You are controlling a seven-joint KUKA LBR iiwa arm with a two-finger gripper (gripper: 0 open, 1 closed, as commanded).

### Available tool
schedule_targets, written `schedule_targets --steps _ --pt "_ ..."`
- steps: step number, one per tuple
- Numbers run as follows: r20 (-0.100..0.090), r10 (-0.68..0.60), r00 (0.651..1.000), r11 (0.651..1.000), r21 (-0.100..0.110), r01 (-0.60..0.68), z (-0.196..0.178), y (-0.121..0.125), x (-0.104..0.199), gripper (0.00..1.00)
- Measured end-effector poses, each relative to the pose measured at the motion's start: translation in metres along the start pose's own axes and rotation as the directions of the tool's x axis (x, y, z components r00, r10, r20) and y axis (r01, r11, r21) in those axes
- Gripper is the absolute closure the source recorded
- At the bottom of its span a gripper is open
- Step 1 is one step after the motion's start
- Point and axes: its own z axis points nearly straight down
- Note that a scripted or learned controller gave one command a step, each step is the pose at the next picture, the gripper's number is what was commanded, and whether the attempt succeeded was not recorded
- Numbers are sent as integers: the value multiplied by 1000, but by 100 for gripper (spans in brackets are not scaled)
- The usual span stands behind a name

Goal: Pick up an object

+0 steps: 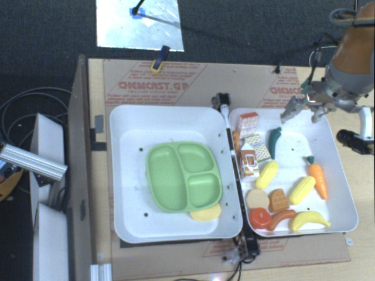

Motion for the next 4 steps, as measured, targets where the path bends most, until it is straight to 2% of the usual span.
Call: schedule_targets --steps 1,2,3,4 --pt "1 2 1000 1000 2 -2 69 22 -17 0" --pt "0 -3 1000 1000 4 3 150 35 -2 0" --pt "3 -4 1000 1000 -17 4 0 40 14 0" --pt "0 5 1000 1000 7 -5 88 4 -14 0"
